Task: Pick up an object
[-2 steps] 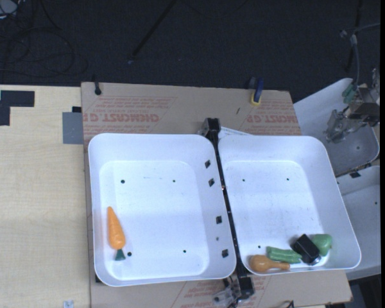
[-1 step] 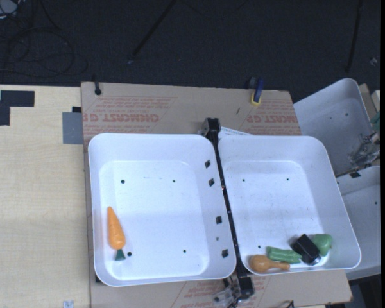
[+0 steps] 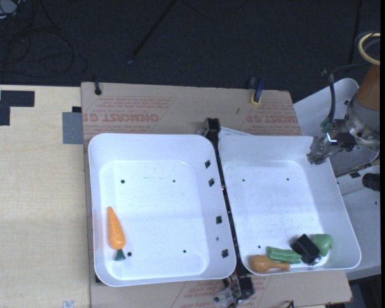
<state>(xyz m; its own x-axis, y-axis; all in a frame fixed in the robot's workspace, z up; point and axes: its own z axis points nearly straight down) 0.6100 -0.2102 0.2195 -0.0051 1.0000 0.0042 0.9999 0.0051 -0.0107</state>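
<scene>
Two white bins (image 3: 199, 147) sit side by side; gripper (image 3: 321, 149) hovers over the right bin's far right rim, grip state unclear

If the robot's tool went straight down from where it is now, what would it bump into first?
Probably the back right rim of the right bin. The tool hangs about over that edge, away from the toys clustered at the bin's front: the black block and green pieces. Depth is hard to judge from this slanted view.

I see an orange carrot (image 3: 115, 228) with a dark green top in my white left bin (image 3: 147, 147), and green (image 3: 283, 255), black (image 3: 306, 248) and tan (image 3: 267, 264) pieces in the white right bin (image 3: 269, 147).
</scene>
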